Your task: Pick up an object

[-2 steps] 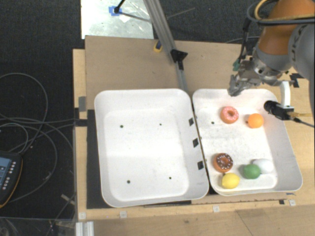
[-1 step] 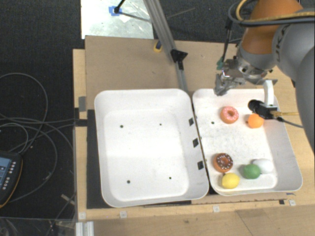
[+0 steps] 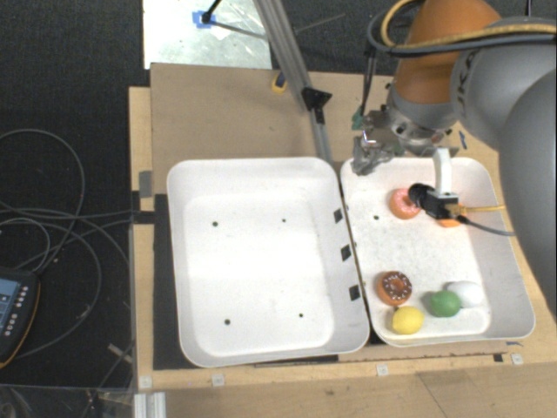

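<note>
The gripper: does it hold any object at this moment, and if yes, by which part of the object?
Nothing, as far as the view shows. The gripper is over the right bin's far corner, apart from the pink doughnut.

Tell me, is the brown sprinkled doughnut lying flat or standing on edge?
Lying flat: the brown doughnut rests on the floor of the right bin, its hole facing up.

The single camera hangs above the bench (image 3: 218,111), tilted down, with the left bin (image 3: 261,259) mid-frame. The right bin (image 3: 422,251) lies just right of it, where the arm (image 3: 513,85) reaches in. Floor and loose cables (image 3: 52,198) left of the left bin show it stands well back.
</note>
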`<state>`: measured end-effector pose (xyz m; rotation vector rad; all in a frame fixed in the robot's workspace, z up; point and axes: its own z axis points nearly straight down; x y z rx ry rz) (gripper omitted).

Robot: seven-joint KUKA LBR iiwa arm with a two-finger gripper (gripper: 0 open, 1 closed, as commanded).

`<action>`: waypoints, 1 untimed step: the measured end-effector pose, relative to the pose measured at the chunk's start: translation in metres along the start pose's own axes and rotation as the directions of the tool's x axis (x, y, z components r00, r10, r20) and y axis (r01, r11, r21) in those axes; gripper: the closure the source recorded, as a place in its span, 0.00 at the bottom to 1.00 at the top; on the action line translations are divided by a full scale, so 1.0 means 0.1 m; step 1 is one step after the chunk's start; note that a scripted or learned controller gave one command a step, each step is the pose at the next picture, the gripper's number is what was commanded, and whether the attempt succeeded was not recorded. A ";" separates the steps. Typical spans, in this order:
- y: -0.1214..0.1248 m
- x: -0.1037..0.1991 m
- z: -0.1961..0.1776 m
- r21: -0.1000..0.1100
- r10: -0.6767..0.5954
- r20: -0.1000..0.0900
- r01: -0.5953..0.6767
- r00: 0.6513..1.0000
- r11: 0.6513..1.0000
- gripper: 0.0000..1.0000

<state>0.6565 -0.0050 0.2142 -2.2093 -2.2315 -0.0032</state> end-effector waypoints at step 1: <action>0.03 0.58 -0.16 -0.003 -0.002 0.000 0.002 1.000 1.000 1.00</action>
